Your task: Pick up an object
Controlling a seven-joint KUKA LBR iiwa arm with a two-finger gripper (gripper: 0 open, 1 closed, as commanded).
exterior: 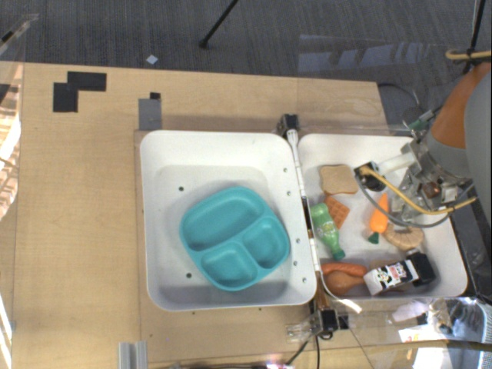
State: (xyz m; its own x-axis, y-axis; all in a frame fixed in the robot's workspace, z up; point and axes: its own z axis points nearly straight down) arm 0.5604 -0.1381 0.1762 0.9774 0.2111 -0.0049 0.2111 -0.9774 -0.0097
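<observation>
Wooden desk (77, 229) bearing two shallow white bins side by side. Left bin (161, 167): one teal divided plate (234, 238) with three compartments, lying flat near the middle. Right bin (446, 271): a group of toy foods and small items. Far part: a slice of toast (337, 178), tan, lying flat. Just near of it: an orange wedge-shaped piece (337, 207). Left side, close to the wall between the bins: a green bottle (326, 230), lying on its side, its cap end pointing to the near right. Near left corner: a brown drumstick-like piece (344, 275) with an orange-red strip along its top. Near edge, right of that: a small white carton with black markings (392, 276), lying on its side, a black block (422, 267) touching its right end. Middle right: a small orange carrot-like piece (378, 221) with a green tip, and beside it a pale tan bread-like piece (403, 238). Arm (461, 121): grey with an orange band, entering from the right over the right bin. Hand (384, 181): low over the middle of the right bin, just above the carrot-like piece; cables and fittings crowd it, and whether it is apart or together cannot be told; nothing is seen clamped in it. Far left of desk: black tape marks (77, 89).
</observation>
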